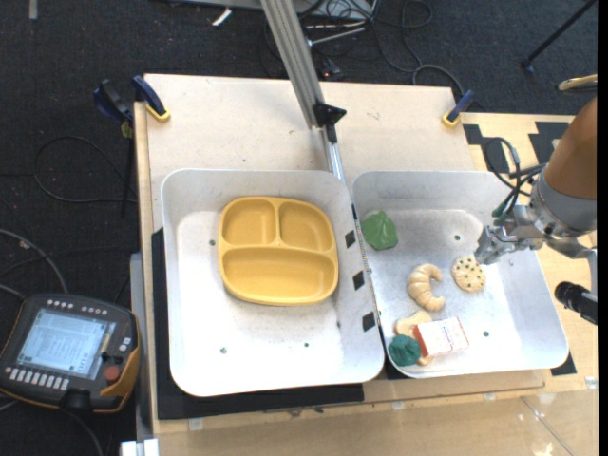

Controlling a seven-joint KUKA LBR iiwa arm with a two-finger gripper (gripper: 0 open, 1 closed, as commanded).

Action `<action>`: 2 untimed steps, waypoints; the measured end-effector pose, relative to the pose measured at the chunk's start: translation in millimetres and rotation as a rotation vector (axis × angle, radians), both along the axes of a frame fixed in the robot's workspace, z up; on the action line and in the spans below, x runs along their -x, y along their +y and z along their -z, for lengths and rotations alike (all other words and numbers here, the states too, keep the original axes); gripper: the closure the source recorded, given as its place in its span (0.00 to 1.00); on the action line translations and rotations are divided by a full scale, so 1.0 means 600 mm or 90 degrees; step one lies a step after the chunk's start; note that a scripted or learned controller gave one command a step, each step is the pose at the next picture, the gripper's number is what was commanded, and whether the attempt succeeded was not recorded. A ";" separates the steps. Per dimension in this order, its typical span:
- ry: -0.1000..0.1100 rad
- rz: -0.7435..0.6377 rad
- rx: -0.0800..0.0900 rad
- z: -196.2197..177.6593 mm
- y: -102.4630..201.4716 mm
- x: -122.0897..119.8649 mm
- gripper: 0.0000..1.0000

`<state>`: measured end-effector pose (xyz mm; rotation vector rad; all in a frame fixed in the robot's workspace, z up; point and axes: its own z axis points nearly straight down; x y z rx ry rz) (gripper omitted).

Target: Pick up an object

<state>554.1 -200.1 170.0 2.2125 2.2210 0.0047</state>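
Yellow tray [278, 251] looks smooth matt plastic. White bins [190, 350] matt plastic, lightly scuffed. My claw [491, 245] is dull grey metal. Table [228, 122] pale matt wood. Croissant [427, 286] and cookie [467, 274] look like moulded plastic.

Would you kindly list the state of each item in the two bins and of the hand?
Yellow tray: flat in left bin, compartments bare.
Green leaf: lying loose, right bin.
Croissant: lying loose, right bin.
Cookie: flat, beside the hand.
Red-and-white box: lying near front edge.
Green piece: touching box.
Hand: low over right bin, grasp unclear.
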 end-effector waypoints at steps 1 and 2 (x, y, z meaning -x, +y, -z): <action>0.000 0.000 0.000 -0.103 -0.010 0.002 1.00; 0.003 0.000 -0.001 -0.115 -0.009 0.001 1.00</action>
